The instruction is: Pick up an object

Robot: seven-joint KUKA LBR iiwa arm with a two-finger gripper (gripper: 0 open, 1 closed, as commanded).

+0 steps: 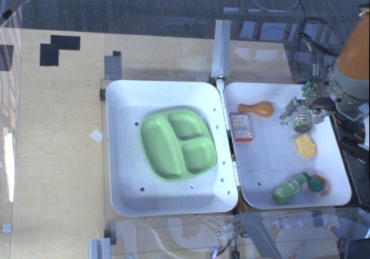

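Observation:
My gripper (301, 114) hangs over the far right part of the right bin (260, 162). Its fingers are spread, so it is open. A small round can (302, 123) with a green and white label lies between and just below the fingertips; the fingers do not press on it. An orange pear-shaped toy (256, 109) lies to the gripper's left. A yellow chunk (306, 145) sits just in front of the can. Near the bin's left wall lies a small red box (241, 127). At the front right are a green bottle (289, 188) and a small green and red toy (316, 183).
The left bin (124, 182) holds a green divided plate (178, 143). A metal post (220, 50) stands behind the seam between the bins. Cables and the arm's grey and orange body (352, 67) crowd the far right.

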